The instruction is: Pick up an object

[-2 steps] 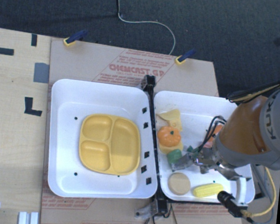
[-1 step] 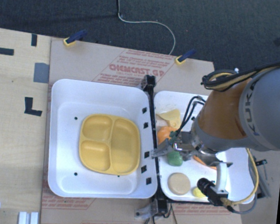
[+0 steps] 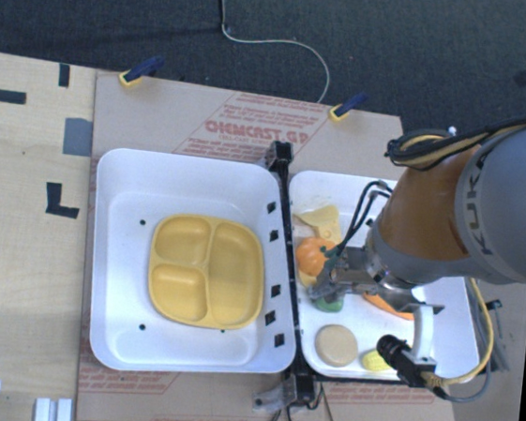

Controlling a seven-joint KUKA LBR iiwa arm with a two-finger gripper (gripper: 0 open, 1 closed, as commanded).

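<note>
With the gripper lowered into the right bin just beside an orange fruit-like toy, the approach seems in hand, its state cannot be told, and a centred closing on the toy is called for next.

A yellow divided plate lies in the left white bin.

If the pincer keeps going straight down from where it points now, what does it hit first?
Most likely the green object just under the pincer, with the orange ball close beside it; depth is hard to judge from this slanted view.
</note>
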